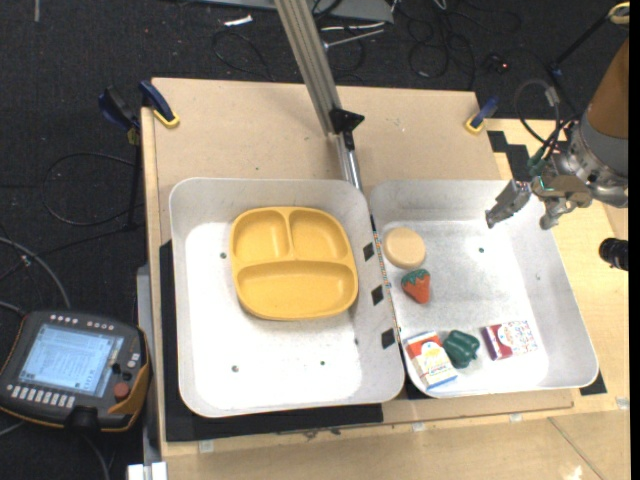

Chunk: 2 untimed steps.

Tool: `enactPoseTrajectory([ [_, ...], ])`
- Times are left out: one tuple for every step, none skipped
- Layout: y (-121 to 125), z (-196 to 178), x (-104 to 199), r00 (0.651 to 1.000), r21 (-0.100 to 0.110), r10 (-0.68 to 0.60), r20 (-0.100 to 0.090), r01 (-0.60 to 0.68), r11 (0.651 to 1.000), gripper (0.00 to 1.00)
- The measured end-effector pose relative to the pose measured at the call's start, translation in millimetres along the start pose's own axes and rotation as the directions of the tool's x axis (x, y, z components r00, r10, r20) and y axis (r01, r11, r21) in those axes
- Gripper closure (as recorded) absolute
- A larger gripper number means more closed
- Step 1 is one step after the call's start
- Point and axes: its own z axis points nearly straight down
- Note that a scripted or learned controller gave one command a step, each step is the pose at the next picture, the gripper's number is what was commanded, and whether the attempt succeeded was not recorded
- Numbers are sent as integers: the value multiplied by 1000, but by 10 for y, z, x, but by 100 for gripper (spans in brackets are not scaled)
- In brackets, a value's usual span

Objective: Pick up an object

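Objects to pick: five small things lay in the right bin [560,298] — a tan round block [405,247], a red strawberry [418,285] just below it, a small carton [431,359], a green piece [461,346] touching that carton, and a printed packet [510,340] near the front.
Pincer: the pincer [528,206] hung above the back of the right bin, its two fingers spread wide, nothing between them.
Arm: grey, reaching in from the right, well apart from every object.
Doing the step well: in my judgement the round block or the packet was the easier target, each standing clear of neighbours; the pincer should come straight down, centred, before closing.
Left bin [190,268]: one yellow divided tray [294,262].
Surface [250,128]: two white bins side by side.
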Motion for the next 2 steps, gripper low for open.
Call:
enactPoseTrajectory([
  [0,0,0,1000,0,0,0,0,1000,0],
  [-100,525,-35,1000,6,3,0,-3,1000,0],
])
